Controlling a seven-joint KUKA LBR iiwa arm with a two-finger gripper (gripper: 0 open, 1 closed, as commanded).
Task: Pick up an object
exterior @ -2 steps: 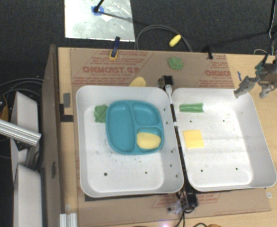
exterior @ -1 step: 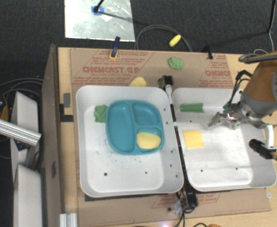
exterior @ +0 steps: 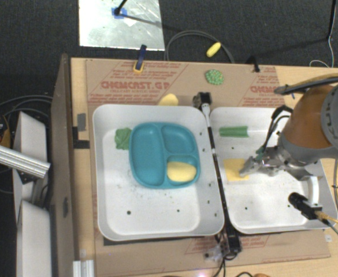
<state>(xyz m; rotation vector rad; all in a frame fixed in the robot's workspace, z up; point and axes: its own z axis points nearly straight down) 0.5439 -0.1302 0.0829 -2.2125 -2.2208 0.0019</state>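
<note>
Camera view: gripper low in the right bin, near its left wall, tips at the right edge of a flat yellow piece. Whether it is released or clenched: cannot tell. No object visibly lifted. Green stick lies toward the bin's far left corner, apart from the arm. Left bin carries a blue divided tray with a yellow lump in its near right compartment. Step, by my reading: the approach-and-grasp on the yellow piece. Next move calls for a secure closure, then a straight lift.
</note>
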